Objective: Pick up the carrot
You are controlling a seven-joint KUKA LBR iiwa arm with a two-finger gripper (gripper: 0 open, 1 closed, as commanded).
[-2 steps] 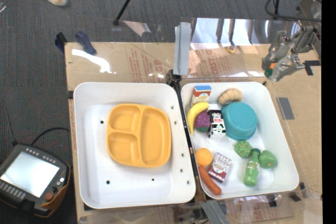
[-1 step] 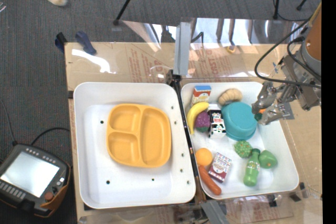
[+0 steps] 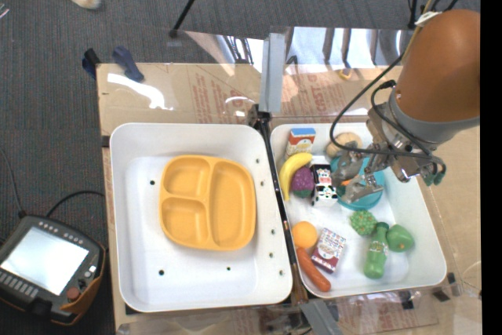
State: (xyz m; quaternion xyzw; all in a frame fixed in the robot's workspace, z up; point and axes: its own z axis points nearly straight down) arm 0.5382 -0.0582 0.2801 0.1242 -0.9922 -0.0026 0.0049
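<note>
You have one carrot [image 3: 313, 270] to find: a short orange-red stick, lying at a slant against the near left wall of the right bin [image 3: 434, 247], its tip pointing toward the near edge. Just beside it sit one orange [image 3: 304, 234] and one small pink-and-white carton [image 3: 329, 249], the carton touching the carrot's upper side. Going outward in that bin you can count one green bottle [image 3: 376, 250], one green pepper [image 3: 400, 238], one piece of broccoli [image 3: 361, 222], one blue bowl [image 3: 360, 183], one cow-patterned carton [image 3: 323, 184], one banana [image 3: 294, 169] curled over one purple vegetable [image 3: 303, 181], one orange box [image 3: 301, 140] and one tan bun [image 3: 345, 143] at the far end. The left bin [image 3: 133, 263] holds one yellow divided plate [image 3: 209, 202] with three sections. The gripper [image 3: 359, 186] hangs over the blue bowl, well apart from the carrot; whether it is open or closed you cannot tell from here.
</note>
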